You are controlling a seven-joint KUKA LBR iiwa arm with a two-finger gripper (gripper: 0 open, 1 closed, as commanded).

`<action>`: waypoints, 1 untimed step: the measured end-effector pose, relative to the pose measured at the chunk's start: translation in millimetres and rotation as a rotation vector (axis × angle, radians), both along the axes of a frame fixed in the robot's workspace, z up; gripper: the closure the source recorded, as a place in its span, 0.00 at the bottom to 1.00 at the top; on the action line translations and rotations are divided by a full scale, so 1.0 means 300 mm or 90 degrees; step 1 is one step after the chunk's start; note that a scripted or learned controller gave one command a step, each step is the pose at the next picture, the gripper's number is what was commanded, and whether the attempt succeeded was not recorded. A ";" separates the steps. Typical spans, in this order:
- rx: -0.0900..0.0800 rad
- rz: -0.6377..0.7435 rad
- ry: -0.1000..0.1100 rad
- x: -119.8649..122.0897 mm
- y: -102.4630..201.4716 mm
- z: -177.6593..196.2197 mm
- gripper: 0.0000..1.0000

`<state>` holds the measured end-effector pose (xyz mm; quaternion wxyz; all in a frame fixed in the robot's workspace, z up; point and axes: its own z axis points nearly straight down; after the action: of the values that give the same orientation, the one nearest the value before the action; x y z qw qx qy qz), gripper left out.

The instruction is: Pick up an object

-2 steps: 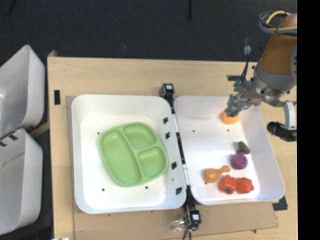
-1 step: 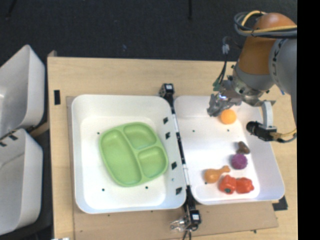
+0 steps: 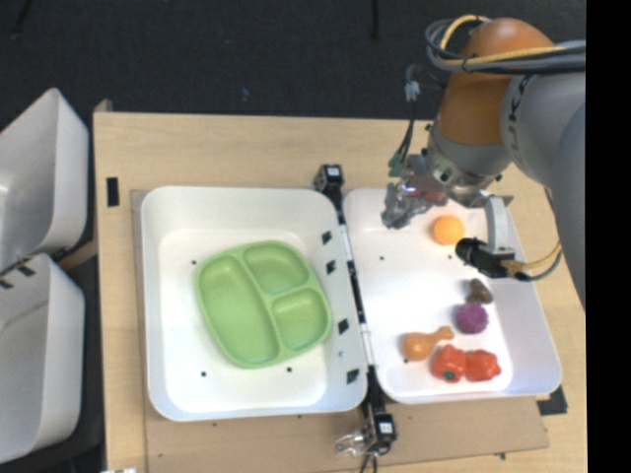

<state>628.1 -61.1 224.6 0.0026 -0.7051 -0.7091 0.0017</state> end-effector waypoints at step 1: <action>0.000 0.000 0.001 0.009 0.143 -0.011 1.00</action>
<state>631.0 -18.2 221.4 0.0033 -0.7049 -0.7093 0.0024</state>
